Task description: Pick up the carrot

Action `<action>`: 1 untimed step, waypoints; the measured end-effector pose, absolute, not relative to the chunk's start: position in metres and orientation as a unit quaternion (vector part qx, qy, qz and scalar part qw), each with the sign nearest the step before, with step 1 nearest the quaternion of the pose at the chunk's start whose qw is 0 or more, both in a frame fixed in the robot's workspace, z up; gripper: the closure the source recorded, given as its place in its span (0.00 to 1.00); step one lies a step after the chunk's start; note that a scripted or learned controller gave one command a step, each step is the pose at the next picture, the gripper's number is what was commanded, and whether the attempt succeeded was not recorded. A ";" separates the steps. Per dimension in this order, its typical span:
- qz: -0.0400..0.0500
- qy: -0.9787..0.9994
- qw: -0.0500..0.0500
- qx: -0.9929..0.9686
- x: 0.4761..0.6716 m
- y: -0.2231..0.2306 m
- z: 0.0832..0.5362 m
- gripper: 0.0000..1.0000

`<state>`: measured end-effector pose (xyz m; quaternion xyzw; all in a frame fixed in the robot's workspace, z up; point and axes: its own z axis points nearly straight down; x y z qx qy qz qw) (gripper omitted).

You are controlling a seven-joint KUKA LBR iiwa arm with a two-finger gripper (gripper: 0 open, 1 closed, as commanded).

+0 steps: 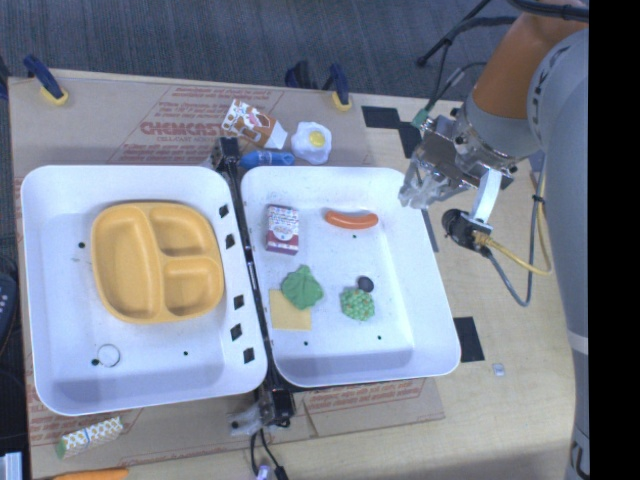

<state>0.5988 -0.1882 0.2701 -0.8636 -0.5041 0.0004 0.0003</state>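
Nothing has yet been lifted: the slim orange plastic carrot [351, 219] lies untouched in the right-hand shallow white bin [425, 308], while the grey two-finger gripper [418, 194], whose grip state cannot be told, hangs just beside that bin's right rim.

One camera here, fixed high above the bench [500, 408], looking down at a slant. It sits far enough back to take in both white bins: the left bin [50, 368] and the right bin [420, 298], side by side. Dark floor [200, 18] runs along the far edge, and the arm [530, 68] enters from the right.
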 end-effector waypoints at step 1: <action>0.001 -0.504 0.001 -0.863 0.599 -0.188 0.269 0.00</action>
